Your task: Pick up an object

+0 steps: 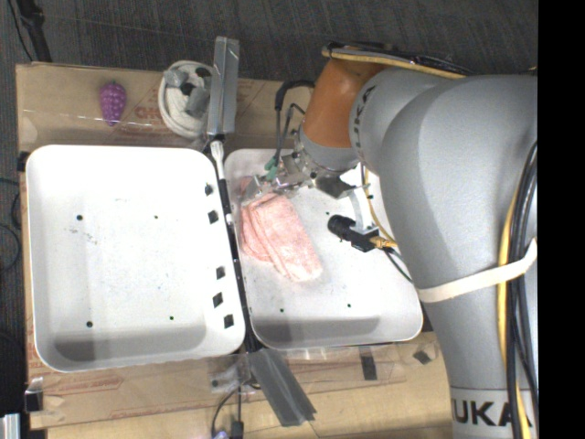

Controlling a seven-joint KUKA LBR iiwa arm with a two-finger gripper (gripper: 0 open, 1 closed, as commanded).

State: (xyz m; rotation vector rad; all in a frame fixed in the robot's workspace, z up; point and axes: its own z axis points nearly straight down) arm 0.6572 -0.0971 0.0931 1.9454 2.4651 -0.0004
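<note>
End effector (pixel 279 174) sits low over the far left corner of the right bin (pixel 384 314); can't tell its state (tip is small, cluttered w/ cables). Pink cloth (pixel 279 234) lies in that bin, just near of the tip, far end right at it; contact unclear. Left bin (pixel 55 245) alongside.

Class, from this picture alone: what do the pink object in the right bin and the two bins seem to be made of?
Pink object: probably soft cloth or sponge-like material, matte; it shows folds and a mottled, fuzzy surface. Left bin and right bin: likely moulded plastic, smooth white with a slight sheen; rounded corners and raised rims suggest this.
</note>
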